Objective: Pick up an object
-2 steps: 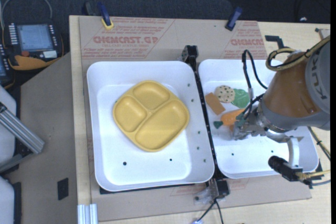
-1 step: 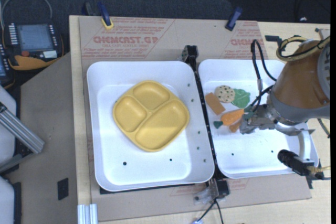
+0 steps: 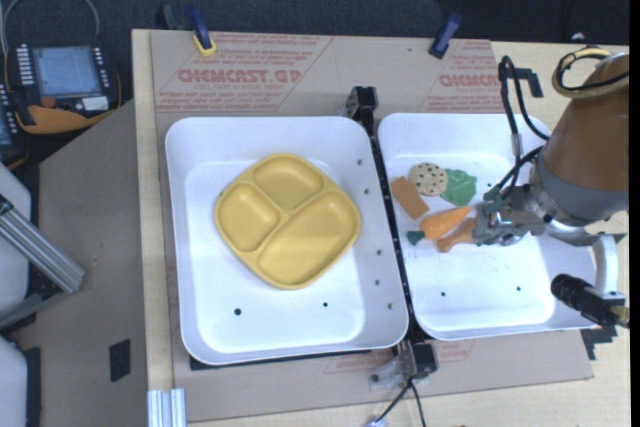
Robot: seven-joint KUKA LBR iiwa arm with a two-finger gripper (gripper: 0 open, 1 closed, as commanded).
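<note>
In the right bin (image 3: pixel 480 300) lie several toy foods: an orange carrot (image 3: pixel 446 223), a tan cookie with dark chips (image 3: pixel 430 178), a green leaf (image 3: pixel 460 186) and a light brown block (image 3: pixel 409 197). My gripper (image 3: pixel 492 225) is low in this bin, right at the carrot's right end. An orange-brown piece (image 3: pixel 458 237) lies just under the carrot, touching the gripper's tip. The grey arm with its orange band (image 3: pixel 590 145) comes in from the right and covers the bin's right part.
The left bin (image 3: pixel 200 295) holds a yellow three-compartment plate (image 3: pixel 288 219). A black divider bracket (image 3: pixel 362 102) sits between the bins at the back. Blue clamps (image 3: pixel 200 30) hold the cardboard sheet at the rear.
</note>
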